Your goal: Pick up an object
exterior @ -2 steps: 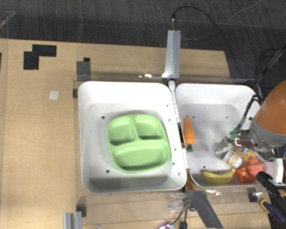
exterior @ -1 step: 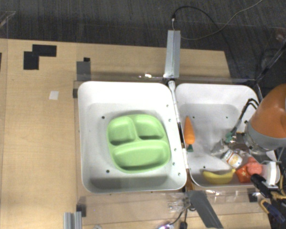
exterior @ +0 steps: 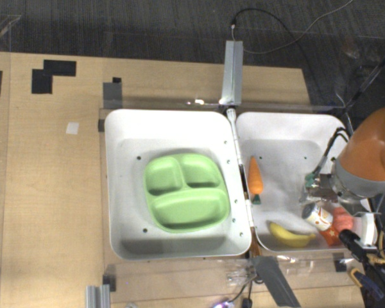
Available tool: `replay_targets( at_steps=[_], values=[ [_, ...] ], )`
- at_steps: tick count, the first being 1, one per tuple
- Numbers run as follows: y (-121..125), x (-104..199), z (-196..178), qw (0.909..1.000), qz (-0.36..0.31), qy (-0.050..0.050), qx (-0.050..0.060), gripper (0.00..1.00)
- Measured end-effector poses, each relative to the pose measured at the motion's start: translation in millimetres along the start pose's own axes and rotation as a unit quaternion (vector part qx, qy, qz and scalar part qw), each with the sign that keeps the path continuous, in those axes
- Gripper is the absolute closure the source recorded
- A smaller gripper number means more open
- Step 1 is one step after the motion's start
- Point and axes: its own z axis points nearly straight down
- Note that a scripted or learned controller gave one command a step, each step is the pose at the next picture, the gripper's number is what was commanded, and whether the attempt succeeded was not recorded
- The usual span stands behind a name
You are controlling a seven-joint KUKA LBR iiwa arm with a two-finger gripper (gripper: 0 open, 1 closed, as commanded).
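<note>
The right bin point(exterior: 283, 136) holds an orange carrot point(exterior: 255, 177) with a green end by its left wall. A yellow banana point(exterior: 289, 234) lies along the front wall. A small white can with red print point(exterior: 319, 219) sits on its side next to a red object point(exterior: 338, 227) in the front right corner. My gripper point(exterior: 316, 196) hangs low at the right side of this bin, just above and behind the white can. Nothing can be seen held in it. The grey arm with its orange band point(exterior: 372, 149) comes in from the right.
A green divided plate point(exterior: 186, 191) lies in the middle of the left bin point(exterior: 119, 172). A metal post point(exterior: 231, 76) stands behind the wall between the bins. Black cables run along the right bin's far right side.
</note>
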Motion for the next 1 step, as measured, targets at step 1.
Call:
replay_targets(
  at_steps=[1],
  values=[
    [-3.6, -0.8, 11.7, 0.9999, 0.012, 0.0, 0.004, 1.0]
  ],
)
